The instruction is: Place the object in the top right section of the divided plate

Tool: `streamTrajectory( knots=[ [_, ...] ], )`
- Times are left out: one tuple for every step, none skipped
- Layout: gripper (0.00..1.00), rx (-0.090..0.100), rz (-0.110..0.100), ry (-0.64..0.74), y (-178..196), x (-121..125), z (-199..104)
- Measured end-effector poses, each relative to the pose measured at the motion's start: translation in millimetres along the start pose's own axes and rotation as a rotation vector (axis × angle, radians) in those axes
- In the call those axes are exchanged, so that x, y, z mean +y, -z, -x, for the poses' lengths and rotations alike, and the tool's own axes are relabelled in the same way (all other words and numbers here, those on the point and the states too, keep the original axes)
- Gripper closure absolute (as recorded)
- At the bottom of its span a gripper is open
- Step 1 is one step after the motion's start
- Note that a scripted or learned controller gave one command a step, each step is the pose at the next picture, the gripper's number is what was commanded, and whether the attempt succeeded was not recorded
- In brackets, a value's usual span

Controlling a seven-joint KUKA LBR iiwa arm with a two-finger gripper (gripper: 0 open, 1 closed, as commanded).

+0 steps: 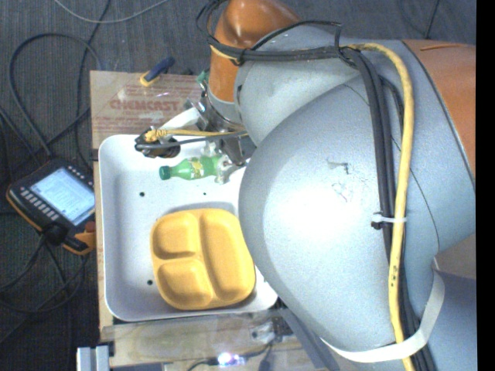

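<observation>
A small green bottle lies on its side over the far part of the white bin, its cap pointing left. Its right end meets my gripper, which hangs from the orange-banded wrist at the bin's far right; the arm's bulk hides how the two join. The yellow divided plate sits on the bin floor nearer the camera, below the bottle, and nothing lies in its sections. The plate's right edge runs under the grey arm.
The grey arm covers the whole right side, including the second bin. A cardboard sheet with a blue-handled tool lies beyond the bin. An orange handheld pendant rests on the floor at left.
</observation>
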State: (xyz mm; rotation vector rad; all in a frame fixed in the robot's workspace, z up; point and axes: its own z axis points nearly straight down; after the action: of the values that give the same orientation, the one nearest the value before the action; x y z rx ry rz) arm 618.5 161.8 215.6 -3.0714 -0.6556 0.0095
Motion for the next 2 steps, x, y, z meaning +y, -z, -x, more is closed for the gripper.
streamTrajectory(
  knots=[
    [1.0, -0.002, 0.005, 0.178, -1, 40, 66],
    [1.0, -0.001, 0.001, 0.11, 0, -3, 28]
  ],
)
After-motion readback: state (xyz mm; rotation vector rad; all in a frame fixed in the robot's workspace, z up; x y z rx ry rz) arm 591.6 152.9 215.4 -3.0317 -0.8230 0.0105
